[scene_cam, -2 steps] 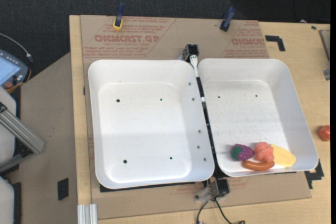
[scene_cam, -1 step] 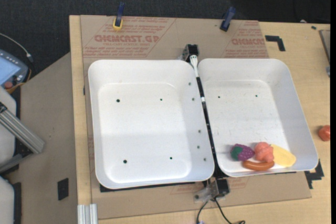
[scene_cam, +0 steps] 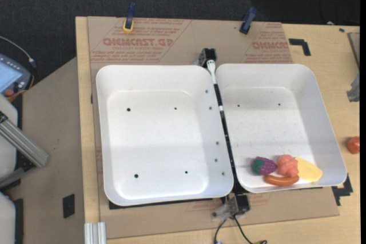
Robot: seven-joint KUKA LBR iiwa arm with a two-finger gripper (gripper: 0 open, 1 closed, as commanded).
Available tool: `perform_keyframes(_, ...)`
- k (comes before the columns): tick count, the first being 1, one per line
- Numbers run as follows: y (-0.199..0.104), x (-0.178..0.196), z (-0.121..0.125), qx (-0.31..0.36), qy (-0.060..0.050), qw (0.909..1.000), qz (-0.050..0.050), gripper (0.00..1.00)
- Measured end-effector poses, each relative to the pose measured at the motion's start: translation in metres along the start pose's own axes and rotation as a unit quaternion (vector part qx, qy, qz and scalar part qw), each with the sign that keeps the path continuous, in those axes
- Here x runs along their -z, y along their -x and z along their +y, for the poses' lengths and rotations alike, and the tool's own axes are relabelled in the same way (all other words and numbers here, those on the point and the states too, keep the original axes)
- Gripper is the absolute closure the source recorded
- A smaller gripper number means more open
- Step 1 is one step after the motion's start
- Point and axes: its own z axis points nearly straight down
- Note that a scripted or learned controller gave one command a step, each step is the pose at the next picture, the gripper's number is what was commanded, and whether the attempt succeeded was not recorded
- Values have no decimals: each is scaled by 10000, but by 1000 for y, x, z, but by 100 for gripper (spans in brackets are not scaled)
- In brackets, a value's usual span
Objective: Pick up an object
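Pincer: whether it was released or clenched could not be told from this view

Near clip: a small dark clip (scene_cam: 237, 204) with a trailing cable sat at the bench's near edge, at the seam between the two bins

Task's things: four small toys lay bunched in the near right corner of the right-hand bin (scene_cam: 274, 123), close to its near wall

Orange piece: a curved orange sausage shape (scene_cam: 281, 179) lay nearest, touching the toys behind it

Purple piece: a small knobbly purple toy (scene_cam: 263, 166) formed the left end of the bunch, just beside the pink one, with bare floor on its other side

Pink piece: a rounded pink-red lump (scene_cam: 287, 165) sat in the middle, touching the yellow piece

Yellow piece: a flat pale-yellow shape (scene_cam: 309, 170) lay at the right end, nearest the bin's right wall

Left-hand bin: the left-hand bin (scene_cam: 154, 140) showed a bare white floor with a few dark dots

Step in hand: judged to be the approach, with no toy lifted yet

Doing it well: the purple toy looked the safest target, since one side was free; a straight descent centred on it, closing across its narrow width, would likely avoid dragging its neighbours; the yellow shape looked too flat to pinch, and the sloping near wall could block a low approach

Far side: a brown cardboard sheet (scene_cam: 189, 37) lay under both bins, held by a yellow-tipped clamp (scene_cam: 130, 19) and a blue clamp (scene_cam: 248, 20) at its far edge
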Motion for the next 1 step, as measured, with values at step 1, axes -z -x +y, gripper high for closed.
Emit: perform_keyframes(1, 1, 13, 2, 5, 45, 10000, -22, 100)
